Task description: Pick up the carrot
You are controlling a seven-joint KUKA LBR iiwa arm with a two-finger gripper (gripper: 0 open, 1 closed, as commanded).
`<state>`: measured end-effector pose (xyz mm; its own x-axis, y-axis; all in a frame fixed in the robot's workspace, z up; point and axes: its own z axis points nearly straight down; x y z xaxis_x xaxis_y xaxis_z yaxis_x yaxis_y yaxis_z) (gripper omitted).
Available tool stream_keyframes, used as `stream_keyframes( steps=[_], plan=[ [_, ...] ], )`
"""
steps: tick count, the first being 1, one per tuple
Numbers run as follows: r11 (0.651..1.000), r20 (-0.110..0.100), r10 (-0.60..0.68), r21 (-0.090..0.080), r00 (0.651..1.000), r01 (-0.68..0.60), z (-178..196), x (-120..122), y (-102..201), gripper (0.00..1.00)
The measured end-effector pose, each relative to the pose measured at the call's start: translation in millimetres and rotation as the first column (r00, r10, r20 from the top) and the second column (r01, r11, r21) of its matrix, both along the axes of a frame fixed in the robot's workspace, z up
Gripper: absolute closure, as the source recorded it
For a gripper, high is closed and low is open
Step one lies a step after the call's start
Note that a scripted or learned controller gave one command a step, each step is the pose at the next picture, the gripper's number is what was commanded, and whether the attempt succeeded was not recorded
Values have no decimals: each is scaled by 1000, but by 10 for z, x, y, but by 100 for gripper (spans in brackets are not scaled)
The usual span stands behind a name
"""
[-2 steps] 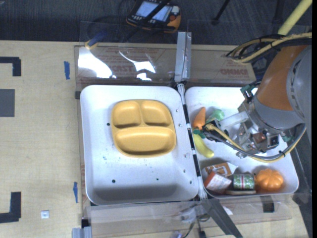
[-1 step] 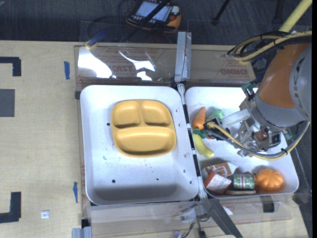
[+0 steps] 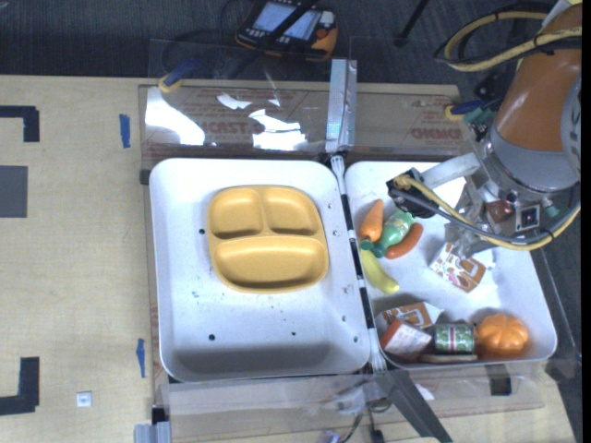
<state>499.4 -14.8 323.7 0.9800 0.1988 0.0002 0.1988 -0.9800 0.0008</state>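
Note:
The carrot (image 3: pixel 371 220), a short orange tapered piece, lies in the right bin (image 3: pixel 540 307) against its left wall, pointing up and slightly right. A green and red-orange toy vegetable (image 3: pixel 404 235) touches it on the right. My gripper (image 3: pixel 476 221) hangs over the middle of the right bin, to the right of the carrot and apart from it, just above a small printed packet (image 3: pixel 458 268). Nothing shows between the gripper and the carrot but the toy vegetable. A black cable end (image 3: pixel 411 195) with yellow hose juts left from the wrist toward the carrot.
A yellow banana (image 3: pixel 379 271) lies below the carrot. A red carton (image 3: pixel 406 327), a green can (image 3: pixel 454 338) and an orange pumpkin (image 3: pixel 503 334) line the right bin's front edge. The left bin (image 3: pixel 175 275) holds a yellow divided plate (image 3: pixel 268 236).

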Motion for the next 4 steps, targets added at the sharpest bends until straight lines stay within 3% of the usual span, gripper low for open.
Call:
stream_keyframes(
  steps=[1,2,3,4],
  plan=[
    [1000,-5,12,2,1000,-12,-1001,-208,470,100],
    [1000,-7,0,3,1000,0,-1044,-208,312,100],
    [984,-2,176,1,984,-176,-484,-199,-151,100],
    [978,-2,208,1,978,-208,-131,407,-363,100]
  ],
)
